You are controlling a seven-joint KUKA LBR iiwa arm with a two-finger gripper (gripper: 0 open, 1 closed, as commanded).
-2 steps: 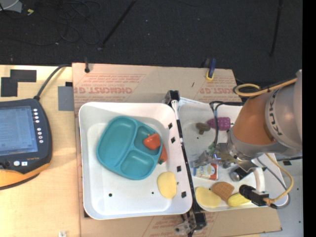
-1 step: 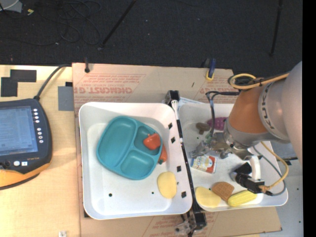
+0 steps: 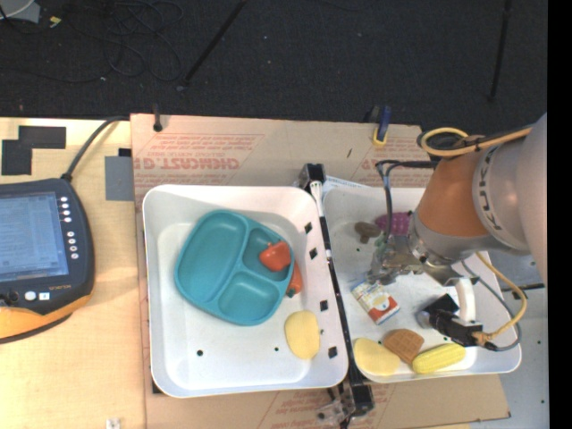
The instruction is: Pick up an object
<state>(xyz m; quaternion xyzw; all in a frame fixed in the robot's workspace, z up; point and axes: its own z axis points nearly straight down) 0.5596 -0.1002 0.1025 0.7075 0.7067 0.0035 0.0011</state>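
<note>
Cardboard [image 3: 223, 150] lined the bench under both bins. Your likeliest pick, as I judged it, was the small white-and-red carton [image 3: 376, 303], which lay tilted near the middle of the right-hand white bin [image 3: 344, 239]. The gripper [image 3: 386, 264] hung just beside it at about one o'clock, low over the bin floor. Whether it was released or clenched I could not tell, and nothing showed in its grasp. At five o'clock from the carton lay a round brown biscuit [image 3: 404, 342], touching a pale yellow oval piece [image 3: 375, 357], with a yellow corn-shaped piece [image 3: 438, 358] just beside. A purple lump [image 3: 393, 223] sat at twelve o'clock. Well apart, in the left-hand white bin [image 3: 232, 356], a teal divided plate [image 3: 223, 266] carried an orange-red piece [image 3: 277, 256]. You had one risk to watch: the gripper stood off-centre from the carton, so a squeeze could have clipped a corner and skidded it away, or closed on air.
</note>
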